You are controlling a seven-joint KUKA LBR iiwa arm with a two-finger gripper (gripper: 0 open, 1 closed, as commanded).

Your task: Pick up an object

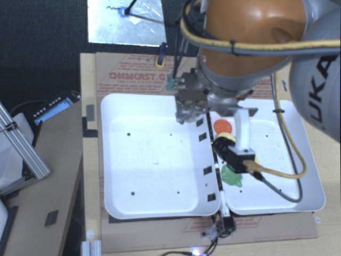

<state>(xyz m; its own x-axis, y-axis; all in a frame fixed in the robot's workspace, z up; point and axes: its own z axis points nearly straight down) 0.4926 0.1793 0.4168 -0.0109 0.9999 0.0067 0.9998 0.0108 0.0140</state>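
Note:
An orange-red round object lies in the right bin, close to the divider between the bins. A green crumpled object lies nearer the front of the same bin, partly hidden by the robot's wrist hardware. My gripper hangs over the far right corner of the left bin, just left of the divider and up-left of the orange-red object. I see nothing held in it. The big grey and orange arm covers the far part of the right bin.
Both bins rest on a cardboard sheet on the bench. A shiny foil sheet lies behind it. An aluminium rail and a small blue-lit device stand off to the left of the bins.

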